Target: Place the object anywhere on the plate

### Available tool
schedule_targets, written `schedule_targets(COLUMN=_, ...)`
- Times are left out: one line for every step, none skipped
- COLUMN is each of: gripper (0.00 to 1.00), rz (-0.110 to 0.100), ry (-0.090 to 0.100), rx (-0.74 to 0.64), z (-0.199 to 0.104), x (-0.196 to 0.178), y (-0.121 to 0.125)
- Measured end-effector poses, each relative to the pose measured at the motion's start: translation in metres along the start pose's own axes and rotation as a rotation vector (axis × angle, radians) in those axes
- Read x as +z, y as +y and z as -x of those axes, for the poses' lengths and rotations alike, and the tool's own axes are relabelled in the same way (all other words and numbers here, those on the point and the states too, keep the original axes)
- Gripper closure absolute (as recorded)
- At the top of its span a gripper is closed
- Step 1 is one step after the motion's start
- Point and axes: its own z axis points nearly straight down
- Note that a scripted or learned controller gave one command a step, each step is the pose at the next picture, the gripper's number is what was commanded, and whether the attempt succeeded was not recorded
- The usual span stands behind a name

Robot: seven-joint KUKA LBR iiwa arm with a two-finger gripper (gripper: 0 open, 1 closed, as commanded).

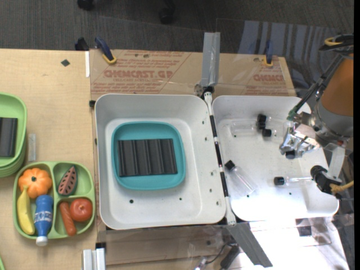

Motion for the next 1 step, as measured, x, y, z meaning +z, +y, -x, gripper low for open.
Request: schedule_targets(gripper=0.0, rz=0.0, ry=0.0, rx=0.0, z=0.0, x=0.0, y=0.0)
